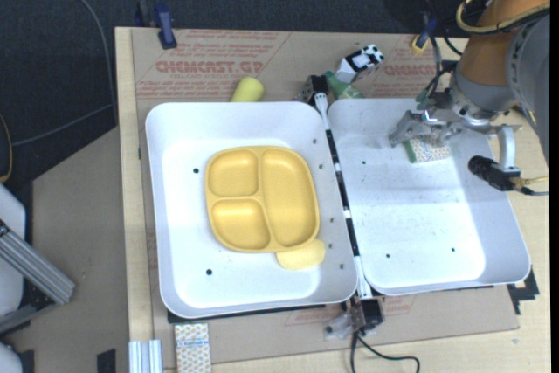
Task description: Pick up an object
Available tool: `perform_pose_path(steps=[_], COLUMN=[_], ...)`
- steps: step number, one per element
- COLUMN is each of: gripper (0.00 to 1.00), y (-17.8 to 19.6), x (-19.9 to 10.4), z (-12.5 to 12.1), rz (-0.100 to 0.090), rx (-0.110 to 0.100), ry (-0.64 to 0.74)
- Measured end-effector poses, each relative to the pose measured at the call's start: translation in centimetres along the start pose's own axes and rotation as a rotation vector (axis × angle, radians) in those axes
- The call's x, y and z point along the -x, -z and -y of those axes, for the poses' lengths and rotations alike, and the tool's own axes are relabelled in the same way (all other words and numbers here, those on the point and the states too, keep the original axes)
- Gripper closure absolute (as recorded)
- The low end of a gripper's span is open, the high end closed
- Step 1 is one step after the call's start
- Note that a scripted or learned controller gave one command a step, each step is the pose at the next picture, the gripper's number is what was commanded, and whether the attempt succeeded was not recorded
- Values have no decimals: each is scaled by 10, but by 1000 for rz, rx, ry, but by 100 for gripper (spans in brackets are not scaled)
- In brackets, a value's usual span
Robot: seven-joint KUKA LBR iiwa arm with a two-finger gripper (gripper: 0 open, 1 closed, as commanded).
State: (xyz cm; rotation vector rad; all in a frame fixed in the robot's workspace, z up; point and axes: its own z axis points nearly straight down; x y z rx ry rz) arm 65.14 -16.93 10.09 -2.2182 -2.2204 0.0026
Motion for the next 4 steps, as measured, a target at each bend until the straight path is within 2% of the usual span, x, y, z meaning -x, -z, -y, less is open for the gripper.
perform_pose_path(steps=[1,2,3,4], gripper=[0,0,0,0], y=[-11,47,85,10], x=[-1,56,20,13], z=[-18,-14,17,13], rz=[5,4,1,0], rx=[12,7,3,0], ry=[1,-1,0,0])
